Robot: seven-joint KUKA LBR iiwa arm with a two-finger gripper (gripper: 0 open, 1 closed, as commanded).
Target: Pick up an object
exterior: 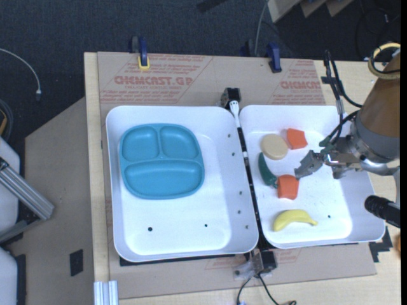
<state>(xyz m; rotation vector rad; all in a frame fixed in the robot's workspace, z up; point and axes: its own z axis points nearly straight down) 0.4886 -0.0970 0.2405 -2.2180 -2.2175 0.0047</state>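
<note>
Jaws: I am hanging my gripper [310,164] low over the right bin [337,230], fingers pointing toward the middle of it. At this slant I cannot tell how far apart they are standing; nothing is showing between them.

Nearest thing: an orange block [287,187] is lying just below and beside my fingertips, close but apart from them. In my judgement it is the easiest pick, since my fingertips are hanging almost at its edge.

Other candidates: a tan disc [275,147] is sitting just beyond my tips on the far side, with a second orange piece [296,138] touching or nearly touching it. A dark green piece [265,169] is lying past the block, near the divider. A banana [294,219] is resting farther off, toward the near rim.

Why crowded: the toys are clustering on the divider half of this bin, so I am reaching in across the bare half, where there is nothing to bump.

Risk: the green piece is lying close to the block, and a closing finger could nudge it.

Farther out: the left bin [191,234] is holding a blue plate [162,161], well apart from me and no part of this reach.

Stage: approaching, grasp not yet made.
</note>
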